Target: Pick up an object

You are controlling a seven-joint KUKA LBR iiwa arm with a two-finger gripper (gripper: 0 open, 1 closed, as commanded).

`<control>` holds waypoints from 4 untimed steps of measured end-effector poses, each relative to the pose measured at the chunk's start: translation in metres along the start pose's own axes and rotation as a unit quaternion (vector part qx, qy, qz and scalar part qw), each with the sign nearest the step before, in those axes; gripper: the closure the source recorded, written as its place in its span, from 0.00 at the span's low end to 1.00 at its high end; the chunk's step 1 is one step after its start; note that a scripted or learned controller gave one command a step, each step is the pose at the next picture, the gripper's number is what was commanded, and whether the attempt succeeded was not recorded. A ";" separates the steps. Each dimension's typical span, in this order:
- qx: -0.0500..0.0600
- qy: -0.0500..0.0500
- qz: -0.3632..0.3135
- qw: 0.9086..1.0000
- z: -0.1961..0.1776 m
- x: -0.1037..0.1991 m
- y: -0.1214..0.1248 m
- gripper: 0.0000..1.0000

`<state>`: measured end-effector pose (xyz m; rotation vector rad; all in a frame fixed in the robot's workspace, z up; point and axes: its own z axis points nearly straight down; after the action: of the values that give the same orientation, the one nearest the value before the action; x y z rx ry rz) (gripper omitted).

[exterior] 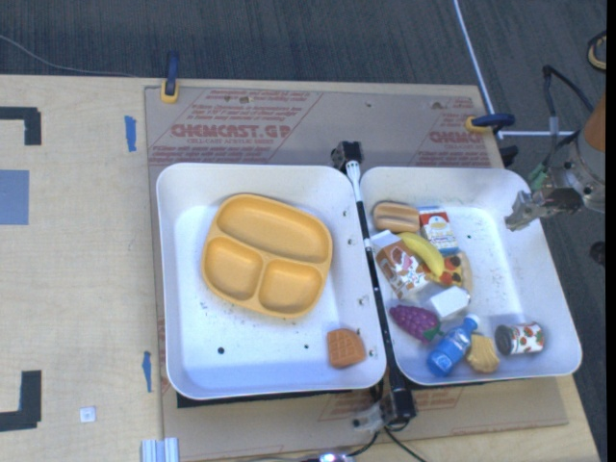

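Observation:
The right bin (510,258) holds a pile of toy food: a hot dog (395,216), a small milk carton (437,227), a banana (424,253), a printed snack packet (402,269), a white block (449,303), purple grapes (414,320), a blue bottle (450,346), a yellow lump (482,355) and a small can (520,339). My gripper (525,210) hangs over the right bin's far right corner, apart from the pile, with nothing seen in it.
The left bin (183,287) carries a yellow divided plate (266,254) and a brown cookie (346,346) near its front right corner. A black clamp (346,154) sits between the bins at the back. Blue clamps (491,120) hold the cardboard base.

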<state>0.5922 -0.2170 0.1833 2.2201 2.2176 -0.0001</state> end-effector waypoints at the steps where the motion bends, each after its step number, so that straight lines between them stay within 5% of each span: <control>1: 0.000 0.001 -0.001 1.000 0.001 0.001 0.000 0.00; 2: -0.004 0.000 0.000 1.000 0.086 0.060 0.014 0.00; 3: -0.005 -0.001 -0.001 1.000 0.093 0.100 -0.022 0.00; 4: -0.009 -0.005 0.001 1.000 0.082 0.097 -0.020 1.00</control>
<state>0.5722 -0.1204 0.1012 2.2081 2.2023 0.0084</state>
